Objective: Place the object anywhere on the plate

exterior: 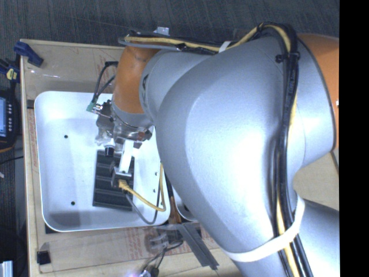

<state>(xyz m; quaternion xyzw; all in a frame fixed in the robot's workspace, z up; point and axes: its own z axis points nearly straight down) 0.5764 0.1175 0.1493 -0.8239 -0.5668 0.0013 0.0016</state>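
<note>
- The grey KUKA arm with its orange band (130, 77) filled most of the right and centre of the frame, its large grey joint housing (242, 137) blocking much of the bench.
- The end effector (118, 140) hung over the shallow white left bin (52, 154), left of centre in the frame, pointing down into the bin.
- Whether the end effector was open or closed could not be told, nor whether it had hold of anything; its tip was lost among cables and metal parts.
- A black ribbed rectangular object (109, 186) lay on the bin floor directly below the end effector, toward the lower middle of the bin.
- A yellow cable (144, 199) looped beside the black object's right side.
- The light wooden bench (75, 62) showed around the bin at upper left and along the bottom.
- A blue clamp (26, 52) sat at the bench's upper left corner.
</note>
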